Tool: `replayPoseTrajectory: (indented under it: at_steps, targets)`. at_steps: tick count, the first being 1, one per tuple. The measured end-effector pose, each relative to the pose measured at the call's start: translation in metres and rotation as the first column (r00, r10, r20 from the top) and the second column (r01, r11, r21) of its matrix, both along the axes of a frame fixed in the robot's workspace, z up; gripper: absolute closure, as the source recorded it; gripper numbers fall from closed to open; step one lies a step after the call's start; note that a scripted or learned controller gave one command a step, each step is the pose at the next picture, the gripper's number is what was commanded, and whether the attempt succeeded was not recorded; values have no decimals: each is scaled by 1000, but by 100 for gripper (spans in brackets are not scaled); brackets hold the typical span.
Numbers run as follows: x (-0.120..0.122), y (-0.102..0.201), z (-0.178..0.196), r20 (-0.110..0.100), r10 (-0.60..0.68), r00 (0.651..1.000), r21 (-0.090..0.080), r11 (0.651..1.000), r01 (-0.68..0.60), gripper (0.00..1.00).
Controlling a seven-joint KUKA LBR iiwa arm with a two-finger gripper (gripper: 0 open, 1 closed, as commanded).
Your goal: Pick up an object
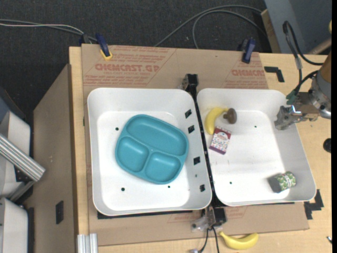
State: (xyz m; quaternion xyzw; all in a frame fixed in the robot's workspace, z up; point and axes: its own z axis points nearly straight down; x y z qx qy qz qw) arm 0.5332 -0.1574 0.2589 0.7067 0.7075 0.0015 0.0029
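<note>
Robot arm, seen from above. The arm (322, 91) enters at the right edge of the view, grey, its wrist housing pale and rounded with dark cables looping above it. From the wrist the gripper (283, 118) projects to the left and slightly down, a small grey metal assembly. Its tip lies lowest and leftmost, the wrist just behind and above it. The finger gap cannot be resolved at this scale.

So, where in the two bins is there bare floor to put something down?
Right bin: bare middle, between the small card, the green block and the gripper. Crowded by the banana. Left bin: bare margins around the blue plate.
</note>
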Motion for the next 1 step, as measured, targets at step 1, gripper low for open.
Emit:
replayPoseTrajectory:
  at_steps: [1]
  targets:
    - [20, 48, -14, -6, 5, 1000, 3, 1000, -5, 100]
